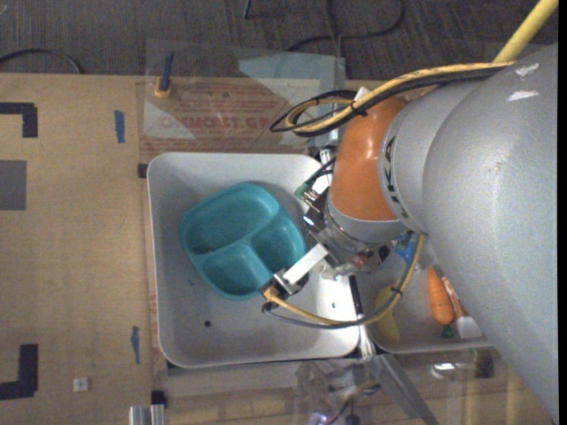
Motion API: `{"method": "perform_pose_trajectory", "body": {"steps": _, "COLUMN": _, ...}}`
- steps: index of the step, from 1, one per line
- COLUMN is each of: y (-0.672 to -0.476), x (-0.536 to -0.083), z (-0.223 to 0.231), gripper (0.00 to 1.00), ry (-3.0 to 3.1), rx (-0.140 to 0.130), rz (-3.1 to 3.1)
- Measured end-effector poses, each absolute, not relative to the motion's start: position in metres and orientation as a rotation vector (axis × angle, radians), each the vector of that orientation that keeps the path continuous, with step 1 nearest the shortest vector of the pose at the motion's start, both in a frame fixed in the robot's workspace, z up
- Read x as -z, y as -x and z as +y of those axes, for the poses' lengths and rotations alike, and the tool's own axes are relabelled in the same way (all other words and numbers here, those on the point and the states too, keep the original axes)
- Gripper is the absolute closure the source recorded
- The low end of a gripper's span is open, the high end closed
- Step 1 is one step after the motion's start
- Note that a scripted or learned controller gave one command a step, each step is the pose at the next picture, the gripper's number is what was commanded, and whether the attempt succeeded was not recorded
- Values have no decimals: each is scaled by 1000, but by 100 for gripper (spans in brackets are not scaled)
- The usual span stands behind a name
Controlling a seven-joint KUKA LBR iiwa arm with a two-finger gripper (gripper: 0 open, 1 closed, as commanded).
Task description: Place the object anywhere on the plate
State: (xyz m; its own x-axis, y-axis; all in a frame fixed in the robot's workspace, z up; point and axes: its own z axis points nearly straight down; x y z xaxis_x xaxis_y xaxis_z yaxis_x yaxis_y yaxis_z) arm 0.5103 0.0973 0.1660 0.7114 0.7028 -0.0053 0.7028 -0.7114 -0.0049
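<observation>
A teal plate [237, 237] with three compartments lies in the left white bin [177, 326], toward its middle and right. The grey arm with its orange band [363, 175] reaches in from the right and hangs over the ridge between the two bins. My gripper [335, 257] sits below the orange band, at the plate's right edge, mostly hidden by the wrist. Nothing shows lying on the plate's compartments. An orange carrot-shaped object [440, 297] lies in the right bin, partly covered by the arm.
In the right bin [416, 343] a yellow object [387, 315], a blue piece [407, 253] and a small green bit [449, 330] show beside the arm. A small dark speck [207, 323] marks the left bin's floor. Wooden bench [71, 237] surrounds the bins.
</observation>
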Motion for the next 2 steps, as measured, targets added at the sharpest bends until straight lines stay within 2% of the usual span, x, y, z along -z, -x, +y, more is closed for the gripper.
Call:
{"method": "perform_pose_trajectory", "body": {"steps": 1, "y": -478, "x": -186, "z": 155, "gripper": 100, "ry": 2944, "rx": -7, "rz": -1095}}
{"method": "perform_pose_trajectory", "body": {"steps": 2, "y": -541, "x": -129, "z": 129, "gripper": 100, "ry": 3042, "rx": -8, "rz": -786}}
